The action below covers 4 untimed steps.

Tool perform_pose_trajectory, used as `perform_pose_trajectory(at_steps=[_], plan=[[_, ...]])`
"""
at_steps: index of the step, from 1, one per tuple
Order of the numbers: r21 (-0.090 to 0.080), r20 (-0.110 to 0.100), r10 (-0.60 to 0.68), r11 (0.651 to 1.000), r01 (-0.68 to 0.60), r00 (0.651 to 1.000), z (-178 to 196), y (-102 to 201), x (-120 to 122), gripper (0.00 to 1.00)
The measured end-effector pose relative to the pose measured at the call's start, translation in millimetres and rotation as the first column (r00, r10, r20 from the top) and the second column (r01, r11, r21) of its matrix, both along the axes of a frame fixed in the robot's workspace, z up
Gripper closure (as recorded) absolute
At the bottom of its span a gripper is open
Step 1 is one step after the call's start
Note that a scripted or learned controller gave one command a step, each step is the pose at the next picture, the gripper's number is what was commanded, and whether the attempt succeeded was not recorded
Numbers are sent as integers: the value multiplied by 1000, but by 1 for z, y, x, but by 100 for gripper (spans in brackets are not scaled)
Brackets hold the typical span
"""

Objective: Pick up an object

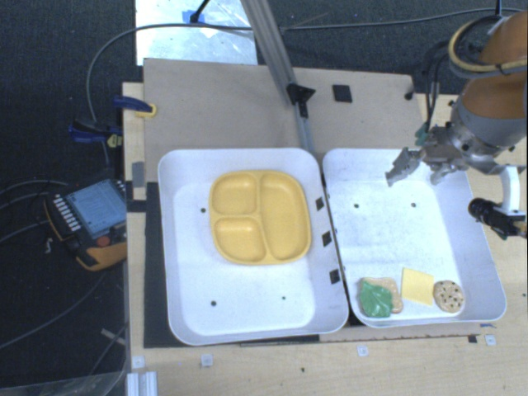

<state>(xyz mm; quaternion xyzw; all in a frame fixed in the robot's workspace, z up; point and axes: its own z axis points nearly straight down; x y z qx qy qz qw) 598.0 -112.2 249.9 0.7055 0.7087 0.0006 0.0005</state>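
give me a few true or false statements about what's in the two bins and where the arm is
1. The yellow plate lies in the left bin. True.
2. The cookie sits on the yellow plate. False: it lies in the right bin, near its front edge.
3. The cheese slice lies between the green food and the cookie. True.
4. The gripper is above the left bin. False: it is over the right bin's back part.

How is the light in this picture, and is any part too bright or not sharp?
Camera view: even overhead light with soft, faint shadows; the patch of floor above the bench is washed out by glare; the yellow plate and the food pieces in the right bin are sharp; the gripper is slightly soft, its fingers hard to read.
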Motion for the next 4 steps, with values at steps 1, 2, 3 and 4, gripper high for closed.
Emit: perform_pose_trajectory(at_steps=[1, 2, 3, 4], plan=[[-1, -3, -4, 1000, 4, 1000, -48, -10, 3, 0], [-1, -3, -4, 1000, 4, 1000, -106, -18, 6, 0], [0, -4, -4, 1000, 4, 1000, -149, -14, 1, 0], [-1, 3, -4, 1000, 4, 1000, -135, -14, 3, 100]])
